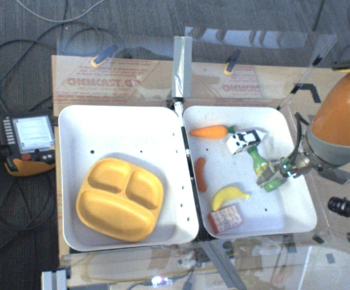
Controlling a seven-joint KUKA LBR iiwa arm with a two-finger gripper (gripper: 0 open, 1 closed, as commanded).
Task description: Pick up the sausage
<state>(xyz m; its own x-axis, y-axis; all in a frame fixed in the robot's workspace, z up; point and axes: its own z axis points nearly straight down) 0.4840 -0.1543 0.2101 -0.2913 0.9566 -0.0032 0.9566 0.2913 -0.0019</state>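
Observation:
The sausage point(201, 174) is a small reddish-brown link lying lengthwise near the left wall of the right bin point(295, 219). My gripper point(277, 171) is low over the right side of that bin, well to the right of the sausage, right at a green bottle point(264, 169). Its tips blend with the bottle, so their state is unclear. Nothing of the sausage is hidden.
In the right bin lie a carrot point(208, 132), a black-and-white toy point(245, 141), a banana point(228, 197) and a pinkish packet point(225, 219). The left bin point(72, 132) holds a yellow divided tray point(120, 198). The arm's orange band point(337, 116) hangs over the right rim.

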